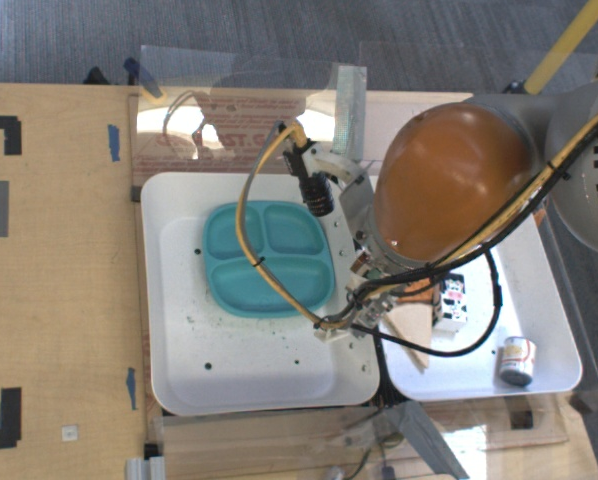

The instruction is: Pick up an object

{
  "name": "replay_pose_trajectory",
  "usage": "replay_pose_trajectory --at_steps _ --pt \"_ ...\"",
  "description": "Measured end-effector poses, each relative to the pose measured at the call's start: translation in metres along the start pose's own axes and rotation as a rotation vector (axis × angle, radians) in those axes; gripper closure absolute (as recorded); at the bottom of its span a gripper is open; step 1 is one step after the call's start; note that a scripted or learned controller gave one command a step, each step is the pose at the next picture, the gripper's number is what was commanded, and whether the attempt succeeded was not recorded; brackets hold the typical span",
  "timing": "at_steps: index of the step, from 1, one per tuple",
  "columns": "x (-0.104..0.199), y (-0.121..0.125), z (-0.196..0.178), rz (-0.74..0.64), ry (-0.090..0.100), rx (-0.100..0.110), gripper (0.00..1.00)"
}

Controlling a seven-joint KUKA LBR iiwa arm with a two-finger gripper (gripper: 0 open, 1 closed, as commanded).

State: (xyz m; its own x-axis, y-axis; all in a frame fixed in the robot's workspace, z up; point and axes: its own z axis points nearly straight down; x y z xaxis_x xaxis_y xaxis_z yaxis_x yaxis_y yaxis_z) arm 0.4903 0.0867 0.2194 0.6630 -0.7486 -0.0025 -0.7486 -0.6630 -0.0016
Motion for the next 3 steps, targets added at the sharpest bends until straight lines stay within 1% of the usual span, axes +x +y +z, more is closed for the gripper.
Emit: replay_pose_trajectory --at_steps 1,2,3 --pt "-0.071 -0.057 -0.035 0.351 -0.001 0.007 1.00" --pt "-0.093 -0.075 -0.004 0.827 0.000 0.001 1.00" --pt "-0.094 -0.078 -0.016 0.826 -0.004 0.011 1.00"
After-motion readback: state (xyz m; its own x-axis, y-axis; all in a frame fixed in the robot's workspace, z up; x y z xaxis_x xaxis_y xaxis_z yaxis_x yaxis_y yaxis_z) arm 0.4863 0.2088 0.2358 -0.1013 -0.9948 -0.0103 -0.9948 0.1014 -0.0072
